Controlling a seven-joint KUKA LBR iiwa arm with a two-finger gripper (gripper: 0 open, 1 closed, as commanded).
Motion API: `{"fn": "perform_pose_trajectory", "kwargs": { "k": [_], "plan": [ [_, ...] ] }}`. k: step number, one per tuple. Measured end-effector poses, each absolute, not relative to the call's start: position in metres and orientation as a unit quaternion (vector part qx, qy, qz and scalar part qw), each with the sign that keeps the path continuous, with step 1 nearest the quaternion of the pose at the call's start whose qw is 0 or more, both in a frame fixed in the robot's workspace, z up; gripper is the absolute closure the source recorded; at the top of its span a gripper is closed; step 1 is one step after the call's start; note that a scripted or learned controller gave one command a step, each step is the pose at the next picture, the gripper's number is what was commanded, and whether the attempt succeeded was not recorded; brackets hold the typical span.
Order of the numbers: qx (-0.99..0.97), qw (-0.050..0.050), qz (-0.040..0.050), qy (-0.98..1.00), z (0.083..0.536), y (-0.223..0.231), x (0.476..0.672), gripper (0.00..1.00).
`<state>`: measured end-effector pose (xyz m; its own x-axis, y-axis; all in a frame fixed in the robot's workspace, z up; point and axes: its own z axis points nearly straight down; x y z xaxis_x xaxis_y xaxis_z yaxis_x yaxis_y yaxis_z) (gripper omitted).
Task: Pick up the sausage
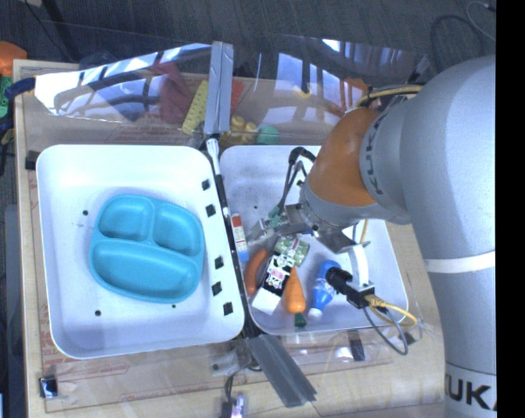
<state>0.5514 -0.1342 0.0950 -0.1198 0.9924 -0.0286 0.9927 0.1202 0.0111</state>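
- Jaws sit low over the middle of the right bin, at the end of the arm's wrist; the wrist hardware hides them, so I cannot tell whether they are open or closed, and nothing is visibly held between them.
- At the far left, the left bin (62, 320) is a shallow white tray on the surface.
- A bright blue divided plate (147, 249) lies flat in the middle of that bin, with two small compartments at the back and one long compartment at the front.
- The two bins meet at a shared edge with small black clips along it.
- The right bin (245, 165) holds a cluster of small things in its front half.
- A narrow red and white tube (237, 232) lies along this bin's left wall.
- The sausage (255, 270), reddish brown and stubby, lies near the left wall, just below the tube and just left of the jaws.
- A white and black box (272, 287) touches the sausage on its right side.
- A green and white patterned packet (291, 251) sits just above the box, right under the wrist.
- An orange toy carrot (294, 295) with a green tip lies beside the box, pointing toward the front wall.
- A blue and white bottle (324, 287) lies just right of the carrot.
- The grey arm (445, 146), with its orange band (345, 164), fills the right side and reaches in over the right bin.
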Motion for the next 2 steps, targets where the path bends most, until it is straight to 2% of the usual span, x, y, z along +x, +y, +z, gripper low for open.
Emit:
{"fn": "perform_pose_trajectory", "kwargs": {
  "k": [1, 2],
  "plan": [
    [0.775, 0.012, -0.0067, 0.632, 0.094, -0.124, 0.551, 0.0],
    [0.771, 0.0, 0.001, 0.636, 0.092, -0.182, 0.506, 0.0]
  ]
}}
